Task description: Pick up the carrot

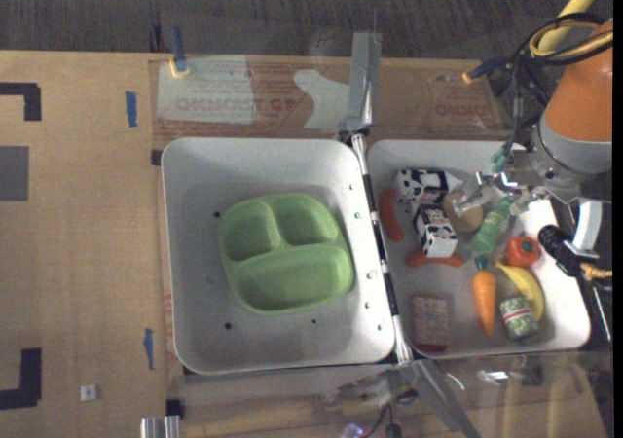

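Two shallow white bins sit side by side on the bench: the left bin (190,232) holds one green divided plate (284,253) with three compartments, and the right bin (574,329) holds everything else. In the right bin there is one carrot (484,300), lying with its thick end toward the far side and its tip pointing to the near edge, just beside one yellow banana (523,287) on its right. One small can with a green label (519,317) touches the banana at the near end. One orange-red tomato (523,251) sits just beyond the banana. One green bottle (492,225) lies tilted just beyond the carrot. Two black-and-white cartons can be counted, one farther back (420,183) and one nearer (435,230). One red-orange sausage shape (390,214) lies along the left wall of that bin, and a second reddish piece (435,259) pokes out from under the nearer carton, mostly hidden. One flat brown packet (429,317) rests near the front left corner. A tan rounded thing (465,211) beside the bottle is hard to identify. The single arm (582,110) comes in from the right, cut off by the frame edge, and its gripper (501,188) hangs over the far part of the right bin, above the bottle and well apart from the carrot. Whether the jaws are open or closed cannot be told, as metal parts and clutter blur together there.
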You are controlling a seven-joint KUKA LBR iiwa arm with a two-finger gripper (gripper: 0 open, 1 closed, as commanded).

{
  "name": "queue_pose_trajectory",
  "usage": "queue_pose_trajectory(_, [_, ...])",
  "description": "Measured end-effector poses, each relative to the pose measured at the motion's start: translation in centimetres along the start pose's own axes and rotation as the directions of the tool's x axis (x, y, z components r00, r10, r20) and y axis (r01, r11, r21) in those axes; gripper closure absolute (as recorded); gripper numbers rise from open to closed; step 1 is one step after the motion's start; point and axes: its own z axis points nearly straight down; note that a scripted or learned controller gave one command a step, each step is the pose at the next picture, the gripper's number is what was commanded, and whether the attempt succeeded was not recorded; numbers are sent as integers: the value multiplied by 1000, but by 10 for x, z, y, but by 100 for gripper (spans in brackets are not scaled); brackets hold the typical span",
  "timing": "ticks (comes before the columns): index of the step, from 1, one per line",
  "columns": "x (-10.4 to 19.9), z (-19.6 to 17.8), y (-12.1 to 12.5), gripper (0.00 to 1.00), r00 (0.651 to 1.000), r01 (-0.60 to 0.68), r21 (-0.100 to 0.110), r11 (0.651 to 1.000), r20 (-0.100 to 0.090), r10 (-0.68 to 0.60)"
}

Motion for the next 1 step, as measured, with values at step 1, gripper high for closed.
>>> queue_pose_trajectory(1, [-25,-96,4,0,996,-87,-5,996,2,87])
